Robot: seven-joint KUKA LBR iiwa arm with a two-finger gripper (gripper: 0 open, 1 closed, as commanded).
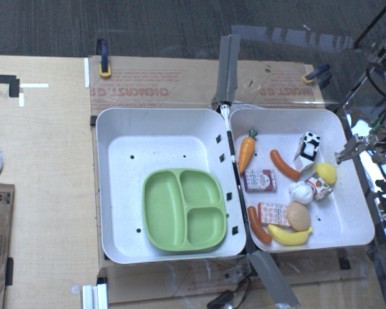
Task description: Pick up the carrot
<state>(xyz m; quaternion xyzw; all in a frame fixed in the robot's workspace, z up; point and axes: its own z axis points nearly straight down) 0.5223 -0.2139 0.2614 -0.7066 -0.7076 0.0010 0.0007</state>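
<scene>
Two bins sit side by side on the desk (45,140). Task looks not yet started, as far as I can judge: carrot (246,152) lies flat in the right bin (354,172), at its left wall, green top pointing toward the back, nothing gripping it.

Tool (355,148) sits at the right bin's right rim, well apart from the carrot, w/ the other items between them. It's too small & cluttered here to tell how far open it is; nothing visibly held.

Left to do, by my read: whole pick, i.e. reach across, close on carrot, lift.

Left bin (116,134): green plate (184,209) w/ three sections, nothing on it.

Right bin, besides carrot: sausage (284,164), small carton (260,180) just below carrot, black & white toy (308,147), lemon (326,173), banana (289,235), second sausage (258,224) by the left wall, plus a few small pieces in the middle I can't ID.
</scene>
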